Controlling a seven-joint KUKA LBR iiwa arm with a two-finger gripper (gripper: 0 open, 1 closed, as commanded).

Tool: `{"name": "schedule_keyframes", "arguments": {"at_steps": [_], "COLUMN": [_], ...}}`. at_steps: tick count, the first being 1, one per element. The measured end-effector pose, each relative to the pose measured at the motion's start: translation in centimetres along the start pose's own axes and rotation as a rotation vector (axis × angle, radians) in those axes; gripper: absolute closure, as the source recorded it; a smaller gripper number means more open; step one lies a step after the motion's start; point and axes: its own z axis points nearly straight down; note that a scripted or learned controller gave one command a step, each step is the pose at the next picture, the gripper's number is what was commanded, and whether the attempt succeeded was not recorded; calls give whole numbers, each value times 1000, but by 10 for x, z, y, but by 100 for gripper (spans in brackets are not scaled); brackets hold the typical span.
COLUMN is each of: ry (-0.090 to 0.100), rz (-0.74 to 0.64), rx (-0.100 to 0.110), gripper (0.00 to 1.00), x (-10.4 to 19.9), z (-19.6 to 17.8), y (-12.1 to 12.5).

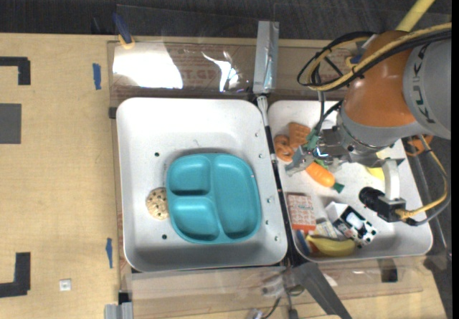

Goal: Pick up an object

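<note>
Orange arm (pixel 380 88) (carrot (pixel 322 175) beside jaws (pixel 310 158))

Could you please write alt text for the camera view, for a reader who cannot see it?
The arm's gripper hangs low over the right bin, beside a toy carrot. The left bin holds a teal divided plate and a cookie.

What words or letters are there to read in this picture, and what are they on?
"KUK": letters running sideways on the grey arm at the right edge, cut off there.
Red and white packet in the right bin: has print, too small to read.
Black and white item: markings too blurred to read.
</note>
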Motion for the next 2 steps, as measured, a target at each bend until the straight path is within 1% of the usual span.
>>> {"name": "schedule_keyframes", "arguments": {"at_steps": [1, 2], "ry": [-2, -5], "rz": [4, -62], "rx": [-6, -15], "gripper": [0, 0], "x": [-3, -64], "z": [-3, 92], "y": [1, 46]}}
